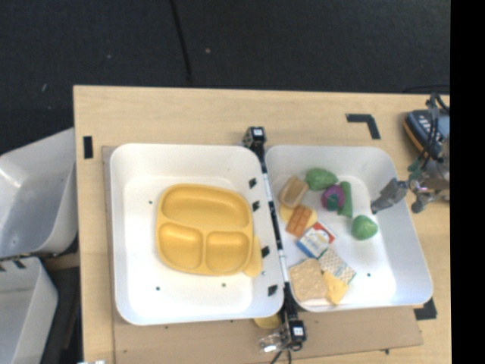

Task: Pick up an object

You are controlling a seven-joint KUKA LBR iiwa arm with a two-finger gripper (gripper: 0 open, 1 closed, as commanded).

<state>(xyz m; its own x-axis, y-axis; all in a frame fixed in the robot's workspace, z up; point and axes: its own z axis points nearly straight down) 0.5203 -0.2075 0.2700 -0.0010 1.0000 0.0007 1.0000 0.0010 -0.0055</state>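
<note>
The right white bin (pixel 405 268) holds several toy foods: a green lump (pixel 321 178), a purple piece (pixel 333 197), a dark green stick (pixel 346 198), a green ball (pixel 364 227), a tan bread roll (pixel 292 192), an orange block (pixel 300 220), a white and blue packet (pixel 315 240), a cracker (pixel 306 277) and a yellow wedge (pixel 336 288). My gripper (pixel 395 196) reaches in from the right and hangs over the bin's right side, just up and right of the green ball. Nothing shows in its grasp.
The left white bin (pixel 132 294) carries a yellow divided plate (pixel 203 228). A black divider with clips (pixel 267 203) runs between the bins. A small yellow object (pixel 265 322) peeks out below the front edge. Blue and orange hardware (pixel 424 127) sits at the far right.
</note>
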